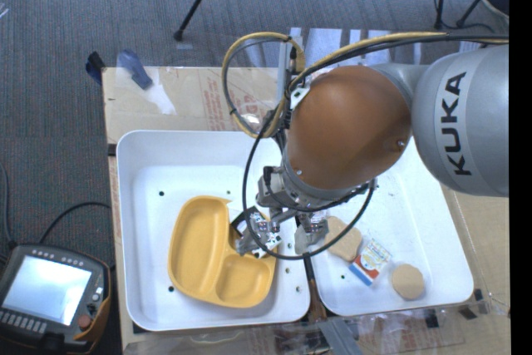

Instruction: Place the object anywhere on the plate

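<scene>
A yellow divided plate point(204, 258) lies in the left bin point(145, 179). My gripper point(273, 237) hangs below the big orange-brown wrist, over the plate's right rim and the seam between the two bins. The wrist and cables hide much of it. In the right bin, a tan bread-like piece point(346, 239) lies just right of the gripper. A small white, red and blue packet point(371, 261) and a round tan biscuit point(407, 281) lie farther right. I cannot make out anything held in the gripper.
The right bin point(432, 229) is largely covered by the arm point(465, 129). Cables point(249, 71) loop above the wrist. A teach pendant point(50, 291) sits on the floor at the lower left. Cardboard point(191, 96) lies behind the bins.
</scene>
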